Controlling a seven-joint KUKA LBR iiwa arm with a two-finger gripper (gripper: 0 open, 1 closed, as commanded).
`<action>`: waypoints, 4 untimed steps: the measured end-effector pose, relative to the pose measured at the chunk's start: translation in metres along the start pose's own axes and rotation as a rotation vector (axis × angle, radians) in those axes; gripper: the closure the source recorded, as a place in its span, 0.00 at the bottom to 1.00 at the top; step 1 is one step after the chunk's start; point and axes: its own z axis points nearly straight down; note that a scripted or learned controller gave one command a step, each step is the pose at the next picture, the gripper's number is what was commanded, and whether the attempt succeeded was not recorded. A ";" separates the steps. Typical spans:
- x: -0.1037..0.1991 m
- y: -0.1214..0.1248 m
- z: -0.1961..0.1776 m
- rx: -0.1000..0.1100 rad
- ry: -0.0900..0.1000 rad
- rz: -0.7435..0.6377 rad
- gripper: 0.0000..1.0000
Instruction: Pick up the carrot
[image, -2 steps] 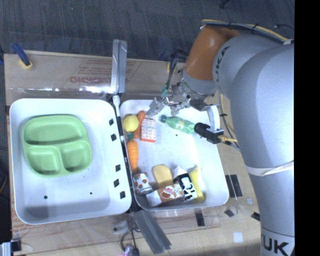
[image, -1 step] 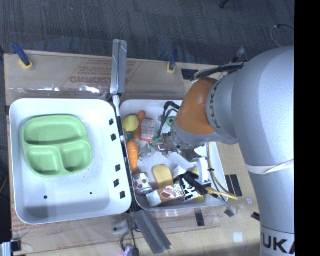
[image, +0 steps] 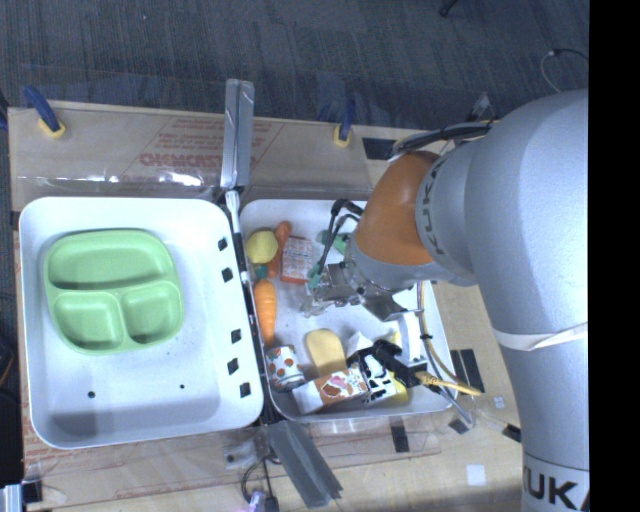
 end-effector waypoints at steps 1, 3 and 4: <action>0.004 -0.047 0.008 -0.006 0.002 0.310 1.00; 0.005 -0.047 -0.001 -0.003 0.002 0.306 1.00; 0.005 -0.047 -0.001 -0.004 0.002 0.306 0.00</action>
